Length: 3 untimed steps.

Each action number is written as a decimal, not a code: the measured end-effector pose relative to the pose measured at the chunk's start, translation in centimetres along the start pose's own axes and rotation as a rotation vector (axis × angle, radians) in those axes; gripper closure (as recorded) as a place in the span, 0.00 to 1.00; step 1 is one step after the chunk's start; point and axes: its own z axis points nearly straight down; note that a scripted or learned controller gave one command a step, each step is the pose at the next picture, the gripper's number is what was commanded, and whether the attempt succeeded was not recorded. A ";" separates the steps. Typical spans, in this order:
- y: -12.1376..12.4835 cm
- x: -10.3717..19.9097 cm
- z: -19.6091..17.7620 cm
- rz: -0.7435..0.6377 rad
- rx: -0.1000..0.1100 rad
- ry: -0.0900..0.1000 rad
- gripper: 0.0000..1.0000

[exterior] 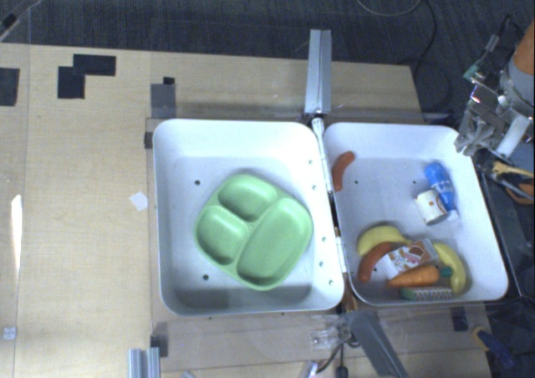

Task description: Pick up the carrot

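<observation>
- I see the end effector point(478, 130) above the right bin's point(380, 150) far right rim; I can't tell its opening.
- One carrot point(415, 278) lies at the bin's near edge, touching a banana point(452, 266).

So the right bin point(476, 201) is the landmark here. The carrot point(415, 278) sits in its near part, close to the front wall. Touching the carrot on its far side is a small food packet point(405, 257), and a banana point(380, 237) curves just behind and left of that packet. A sausage point(369, 261) lies left of the packet, right beside it. A second banana point(454, 268) rests right of the carrot. Up in the bin's far left corner there's another sausage point(342, 170), well apart from the pile. A bottle point(439, 185) and a little carton point(431, 206) sit together toward the bin's right wall. The gripper point(475, 135) hangs over the bin's far right corner. The left bin point(175, 201) adjoins it, holding a divided plate point(255, 230) in its middle.
</observation>
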 end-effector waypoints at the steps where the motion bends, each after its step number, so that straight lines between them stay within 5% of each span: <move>1: 0.1 0.2 -1.1 -0.009 -0.004 0.001 1.00; 2: -0.6 1.9 4.6 0.000 0.019 -0.001 1.00; 3: 1.2 1.1 3.3 -0.011 0.017 0.000 1.00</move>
